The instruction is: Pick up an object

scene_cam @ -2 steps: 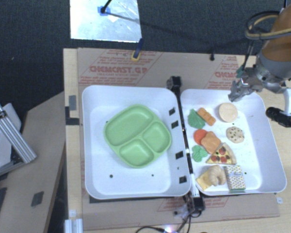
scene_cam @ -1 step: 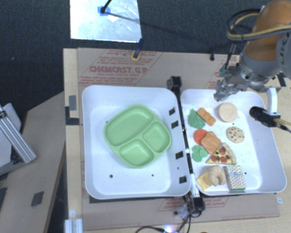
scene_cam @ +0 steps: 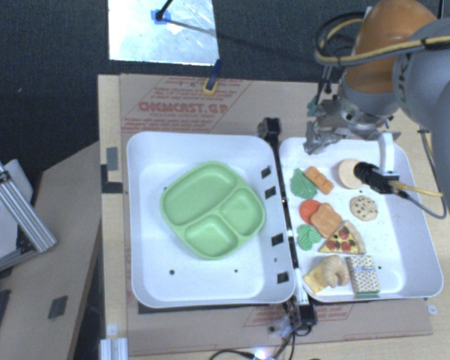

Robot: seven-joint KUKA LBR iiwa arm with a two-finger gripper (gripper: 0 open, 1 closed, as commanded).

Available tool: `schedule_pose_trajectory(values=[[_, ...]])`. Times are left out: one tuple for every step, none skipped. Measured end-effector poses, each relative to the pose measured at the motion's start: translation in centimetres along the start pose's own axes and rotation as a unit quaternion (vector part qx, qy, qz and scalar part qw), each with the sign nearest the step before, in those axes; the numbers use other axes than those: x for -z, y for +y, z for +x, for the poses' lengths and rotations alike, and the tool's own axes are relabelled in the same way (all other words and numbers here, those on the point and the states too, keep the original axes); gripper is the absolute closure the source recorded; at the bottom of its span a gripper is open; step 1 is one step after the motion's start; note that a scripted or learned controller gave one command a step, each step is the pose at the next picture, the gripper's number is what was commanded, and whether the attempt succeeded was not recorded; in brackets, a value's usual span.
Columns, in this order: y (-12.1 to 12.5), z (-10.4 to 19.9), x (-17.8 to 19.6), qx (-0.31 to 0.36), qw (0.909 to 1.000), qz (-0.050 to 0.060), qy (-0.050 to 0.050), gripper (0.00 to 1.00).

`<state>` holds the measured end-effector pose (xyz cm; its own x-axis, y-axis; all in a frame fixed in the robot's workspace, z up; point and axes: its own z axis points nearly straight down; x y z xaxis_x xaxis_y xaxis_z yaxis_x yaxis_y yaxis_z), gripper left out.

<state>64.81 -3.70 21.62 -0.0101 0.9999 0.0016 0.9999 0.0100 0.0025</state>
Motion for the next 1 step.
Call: schedule_pose_trajectory(values=[[0.99,5.57,1.4,0.0,1.0,-0.001,0.0,1.0]])
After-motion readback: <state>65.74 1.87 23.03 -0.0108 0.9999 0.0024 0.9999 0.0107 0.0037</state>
